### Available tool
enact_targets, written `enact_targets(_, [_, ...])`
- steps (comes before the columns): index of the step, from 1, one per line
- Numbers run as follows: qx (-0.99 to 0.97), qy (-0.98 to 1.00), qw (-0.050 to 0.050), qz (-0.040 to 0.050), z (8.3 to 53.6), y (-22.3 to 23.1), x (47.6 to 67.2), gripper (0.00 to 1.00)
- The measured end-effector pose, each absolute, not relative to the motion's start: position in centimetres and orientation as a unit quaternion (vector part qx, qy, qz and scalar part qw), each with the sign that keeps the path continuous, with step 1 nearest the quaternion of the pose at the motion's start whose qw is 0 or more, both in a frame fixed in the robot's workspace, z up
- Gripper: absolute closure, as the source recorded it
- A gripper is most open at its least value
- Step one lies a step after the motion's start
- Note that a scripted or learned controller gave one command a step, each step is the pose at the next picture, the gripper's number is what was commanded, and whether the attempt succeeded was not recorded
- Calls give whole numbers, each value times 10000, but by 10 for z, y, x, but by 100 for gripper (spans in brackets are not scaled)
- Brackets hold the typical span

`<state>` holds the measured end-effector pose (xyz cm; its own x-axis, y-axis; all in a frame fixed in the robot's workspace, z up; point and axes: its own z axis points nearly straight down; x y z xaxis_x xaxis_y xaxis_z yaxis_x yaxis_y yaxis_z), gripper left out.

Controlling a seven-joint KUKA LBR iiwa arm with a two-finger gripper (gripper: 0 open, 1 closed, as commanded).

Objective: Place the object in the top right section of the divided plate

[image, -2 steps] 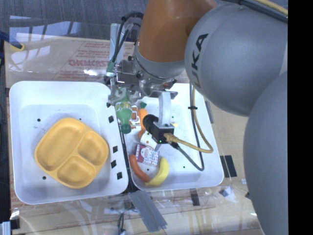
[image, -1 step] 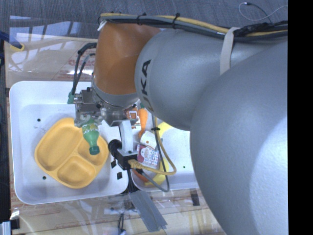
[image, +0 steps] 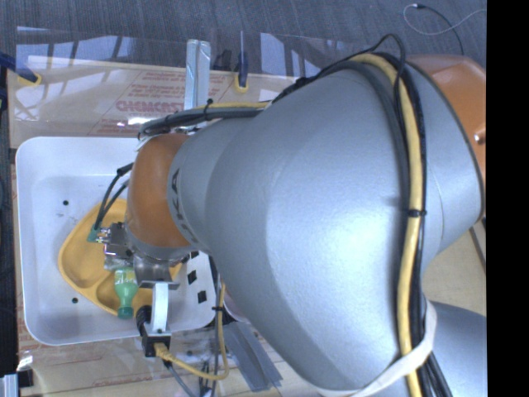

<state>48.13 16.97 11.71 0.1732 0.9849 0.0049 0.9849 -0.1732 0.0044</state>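
In the frame's lower left, the small green bottle-shaped object (image: 125,291) sits at the lower right edge of the yellow divided plate (image: 76,259), its long axis vertical in the frame, directly below the gripper (image: 121,259), whose grip I cannot tell.

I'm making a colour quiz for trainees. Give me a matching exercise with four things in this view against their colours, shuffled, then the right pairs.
Things:
1. divided plate
2. bin
3. band above the wrist
4. small object at the plate's lower part

Colours:
A. green
B. white
C. yellow
D. orange

Pairs: 1-C; 2-B; 3-D; 4-A
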Motion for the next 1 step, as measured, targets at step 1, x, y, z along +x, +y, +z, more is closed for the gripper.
enact_targets(1, [7372,6754,85,139,110,212,489,100])
